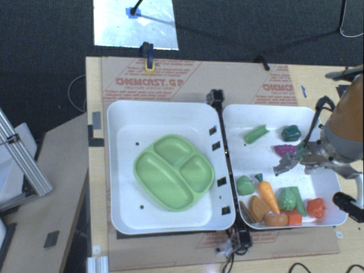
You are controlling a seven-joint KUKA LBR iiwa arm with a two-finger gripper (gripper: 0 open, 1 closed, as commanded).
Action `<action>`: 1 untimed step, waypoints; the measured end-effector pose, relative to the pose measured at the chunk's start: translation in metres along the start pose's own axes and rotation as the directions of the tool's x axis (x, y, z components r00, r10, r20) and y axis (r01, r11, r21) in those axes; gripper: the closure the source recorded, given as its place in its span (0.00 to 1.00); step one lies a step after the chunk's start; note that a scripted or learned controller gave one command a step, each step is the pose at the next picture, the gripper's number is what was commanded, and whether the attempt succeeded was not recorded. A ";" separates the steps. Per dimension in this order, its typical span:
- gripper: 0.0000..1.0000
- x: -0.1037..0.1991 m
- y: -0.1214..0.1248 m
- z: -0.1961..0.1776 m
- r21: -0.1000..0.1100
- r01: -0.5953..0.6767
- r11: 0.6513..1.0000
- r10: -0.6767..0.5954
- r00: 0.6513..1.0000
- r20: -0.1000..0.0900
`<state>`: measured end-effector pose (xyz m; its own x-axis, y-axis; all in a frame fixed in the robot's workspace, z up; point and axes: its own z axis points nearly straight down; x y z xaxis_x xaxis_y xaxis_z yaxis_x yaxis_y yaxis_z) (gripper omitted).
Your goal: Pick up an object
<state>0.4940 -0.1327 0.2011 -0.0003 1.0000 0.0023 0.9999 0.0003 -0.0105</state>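
Note:
The right white bin [267,117] holds several toy foods. Among them are a green pickle [255,133], a dark teal piece [291,132], purple grapes [285,149], a small green piece [245,184], an orange carrot [267,195], a green pepper [290,198] and a red tomato [315,207]. My gripper [283,166] reaches in from the right. It hangs over the bin's bare middle, just below the grapes and above the carrot. I see nothing held in it.
The left white bin [122,152] carries a green divided plate [173,172]. A black divider with clips [219,147] runs between the bins. A brown bread-like piece [257,209] and small orange and red pieces [284,219] crowd the right bin's front edge.

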 end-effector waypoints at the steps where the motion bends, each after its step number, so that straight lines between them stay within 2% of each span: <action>1: 0.00 0.000 0.003 -0.005 -0.011 0.003 1.000 -0.003 1.000 0.002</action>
<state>0.4968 -0.1325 0.2063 -0.0033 1.0000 0.0001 1.0000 0.0033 0.0008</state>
